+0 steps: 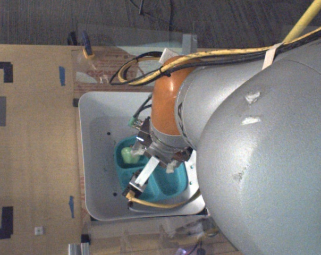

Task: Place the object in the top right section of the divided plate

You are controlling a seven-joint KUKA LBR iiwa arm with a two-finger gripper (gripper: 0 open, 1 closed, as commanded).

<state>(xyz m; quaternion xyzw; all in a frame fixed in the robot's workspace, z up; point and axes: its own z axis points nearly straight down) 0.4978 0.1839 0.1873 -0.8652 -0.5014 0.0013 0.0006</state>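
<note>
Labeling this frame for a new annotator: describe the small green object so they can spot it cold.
Find the white bin under the grey arm, then the teal divided plate lying in it. The green object sits in the plate's section nearest the view's left, just left of the arm's wrist. It is the one pale, yellowish-green rounded lump against the darker teal plate.

The bin [96,142] looked like smooth white plastic with a dull sheen. The plate [168,184] was glossy teal plastic. The arm [256,142] had a smooth grey painted shell, scuffed in places, and its band [166,102] shone satin orange. The bench [33,142] looked like matt bare wood or board. The cables [229,52] had smooth yellow and black sheaths.
</note>
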